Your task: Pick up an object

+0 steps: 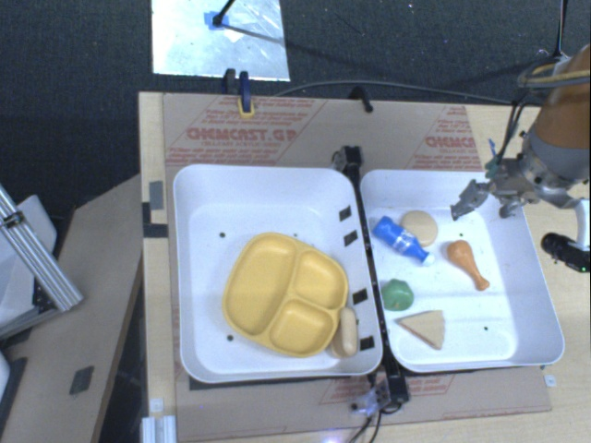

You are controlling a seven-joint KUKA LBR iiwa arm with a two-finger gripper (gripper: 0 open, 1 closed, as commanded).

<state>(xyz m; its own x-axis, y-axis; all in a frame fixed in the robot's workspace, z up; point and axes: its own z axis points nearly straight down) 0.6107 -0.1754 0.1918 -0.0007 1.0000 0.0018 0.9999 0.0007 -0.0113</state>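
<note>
Right bin [526, 335]: drumstick [468, 263] below end effector [482, 201], apart.

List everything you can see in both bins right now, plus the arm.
Bins: two, white, side by side on the bench.
Divided plate: one, yellow, left bin.
Bread roll: one, tan, left bin, beside the plate's near right edge.
Bottle: one, blue and white, right bin, lying down.
Round bun: one, beige, right bin, behind the bottle.
Drumstick: one, orange, right bin.
Green lump: one, right bin.
Wedge: one, tan, right bin front.
Arm: one, grey and orange, from the right.
Claw: one, above the right bin's far edge.
</note>
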